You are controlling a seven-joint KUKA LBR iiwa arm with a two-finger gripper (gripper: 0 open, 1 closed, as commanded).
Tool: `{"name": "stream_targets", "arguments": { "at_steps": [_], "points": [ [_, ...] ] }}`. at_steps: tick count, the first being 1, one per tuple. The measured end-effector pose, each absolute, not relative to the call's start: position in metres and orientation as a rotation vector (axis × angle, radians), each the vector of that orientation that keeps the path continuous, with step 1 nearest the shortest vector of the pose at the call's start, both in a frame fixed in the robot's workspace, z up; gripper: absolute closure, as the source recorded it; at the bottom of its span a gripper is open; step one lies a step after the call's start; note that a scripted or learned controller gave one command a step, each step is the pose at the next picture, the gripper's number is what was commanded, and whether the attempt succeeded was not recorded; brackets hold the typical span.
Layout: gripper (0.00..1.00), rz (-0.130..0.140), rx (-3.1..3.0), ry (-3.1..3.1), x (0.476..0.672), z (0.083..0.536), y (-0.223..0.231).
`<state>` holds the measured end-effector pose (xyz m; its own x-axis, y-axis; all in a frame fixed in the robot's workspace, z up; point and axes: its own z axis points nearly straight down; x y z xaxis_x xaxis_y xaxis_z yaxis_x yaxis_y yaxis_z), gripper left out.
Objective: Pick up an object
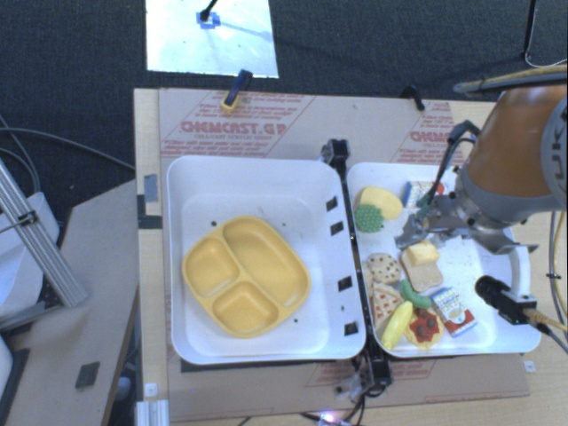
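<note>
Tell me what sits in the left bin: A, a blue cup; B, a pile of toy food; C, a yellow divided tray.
C: the yellow divided tray lies alone in the left bin, while the toy food is piled in the right bin.

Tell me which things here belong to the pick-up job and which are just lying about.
Job: gripper; right bin with toy food, such as yellow lemon, banana, cookie, small carton.
Lying about: yellow divided plate in left bin; paper sheet.
</note>
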<state>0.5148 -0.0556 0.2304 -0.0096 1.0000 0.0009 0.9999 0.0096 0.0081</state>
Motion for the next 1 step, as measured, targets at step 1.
{"name": "stream_targets", "arguments": {
  "at_steps": [1],
  "points": [
    [1.0,0.004,2.214,2.225,0.5106,0.2469,-0.0538]
  ]
}}
